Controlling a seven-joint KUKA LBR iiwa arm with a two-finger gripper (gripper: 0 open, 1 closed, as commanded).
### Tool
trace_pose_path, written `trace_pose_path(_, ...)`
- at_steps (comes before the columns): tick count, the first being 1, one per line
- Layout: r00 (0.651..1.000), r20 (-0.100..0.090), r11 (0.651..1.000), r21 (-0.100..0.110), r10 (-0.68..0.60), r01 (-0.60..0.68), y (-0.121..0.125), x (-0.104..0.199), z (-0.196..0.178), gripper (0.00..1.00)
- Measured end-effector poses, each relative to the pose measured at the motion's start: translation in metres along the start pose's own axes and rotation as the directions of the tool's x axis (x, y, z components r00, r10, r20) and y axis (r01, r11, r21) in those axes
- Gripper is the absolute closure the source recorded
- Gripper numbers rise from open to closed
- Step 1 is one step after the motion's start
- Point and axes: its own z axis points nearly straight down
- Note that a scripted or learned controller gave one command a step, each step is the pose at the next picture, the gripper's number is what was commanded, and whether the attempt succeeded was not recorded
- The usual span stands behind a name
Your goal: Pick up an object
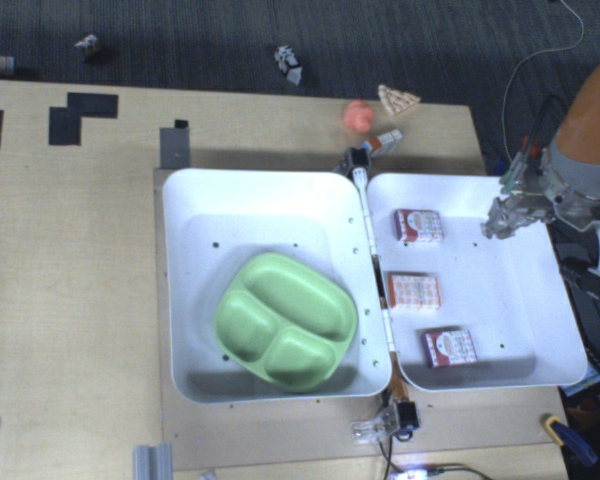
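Three small red-and-white cartons lie in the right bin (520,288): one at the back (418,226), one in the middle (414,291), one at the front (449,347). A green divided plate (285,319) fills much of the left bin (195,268). My gripper (503,218) hangs over the right bin's back right part, well to the right of the back carton, with nothing seen between its fingers.
On the bench behind the bins lie a pink ball (358,116), a pizza-slice toy (398,99) and a small tube-like object (384,143). The arm's orange band (592,118) is at the right edge. Cables run at the right and front.
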Motion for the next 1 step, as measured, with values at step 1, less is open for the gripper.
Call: trace_pose_path(1,1.000,-0.002,1.000,0.005,-0.001,0.001,-0.0008,0.0011,0.0017,0.00)
